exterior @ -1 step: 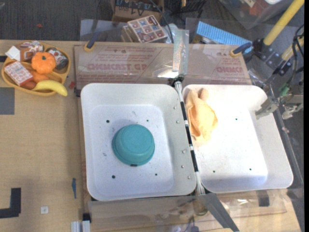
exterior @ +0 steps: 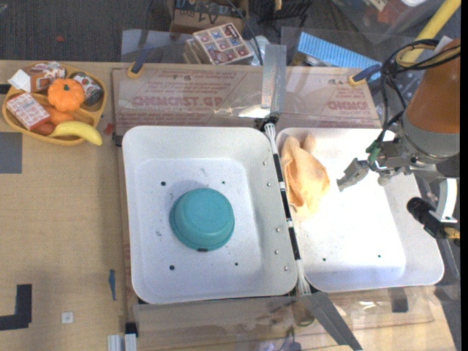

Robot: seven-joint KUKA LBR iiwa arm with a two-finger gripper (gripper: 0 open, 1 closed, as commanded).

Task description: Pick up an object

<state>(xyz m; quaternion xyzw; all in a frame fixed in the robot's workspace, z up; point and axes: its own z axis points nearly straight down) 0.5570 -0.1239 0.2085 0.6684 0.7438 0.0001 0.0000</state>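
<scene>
A teal bowl (exterior: 202,219) lies upside down in the middle of the left bin (exterior: 146,159). A crumpled pale-orange cloth (exterior: 302,175) rests against the left wall of the right bin (exterior: 380,262). My gripper (exterior: 360,171) hangs over the right bin's upper middle, just right of the cloth and apart from it. Nothing shows in its grasp. The grey arm with its orange band (exterior: 437,101) reaches in from the right.
A yellow dish (exterior: 22,119) with toy fruit, a pumpkin and a banana, sits at the bench's far left. Cardboard and taped panels (exterior: 190,97) run behind the bins. Cables (exterior: 395,64) hang near the arm. A metal divider (exterior: 281,196) separates the bins.
</scene>
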